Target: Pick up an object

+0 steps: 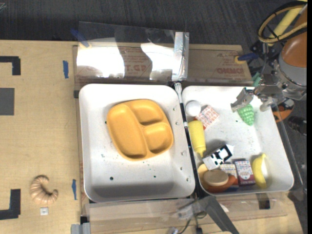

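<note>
My gripper (253, 103) hangs over the far right part of the right bin (278, 145), its two fingers spread open. A small green knobbly object (247, 115) lies on the bin floor just below and between the fingertips; nothing is gripped. The same bin also holds a white ball (192, 107), a patterned packet (208, 116), a yellow bottle (197, 135), a black-and-white item (220, 154), a brown round piece (217, 178), a red box (243, 172) and a yellow item (261, 169).
The left bin (92, 145) holds a yellow divided plate (140, 128). A croissant-shaped toy (44, 189) lies on the wooden bench at the lower left. Yellow cables (280, 21) loop at the upper right behind the arm.
</note>
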